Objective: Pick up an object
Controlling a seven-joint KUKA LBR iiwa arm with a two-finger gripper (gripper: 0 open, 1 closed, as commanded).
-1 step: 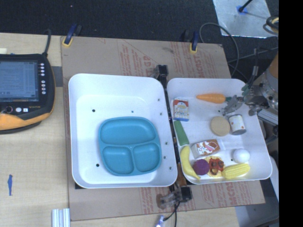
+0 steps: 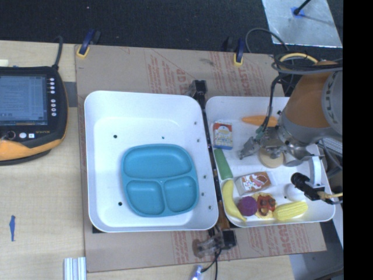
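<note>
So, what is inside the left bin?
The left bin holds one blue divided plate, lying flat with three compartments. Whatever is under the plate is covered.

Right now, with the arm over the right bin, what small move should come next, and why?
Probably a short straight descent. The gripper hangs over a bare patch of the right bin, between the small carton, the carrot and the green stick, and nothing shows in it. If a pick is wanted, nudging toward the carton first looks safer.
</note>
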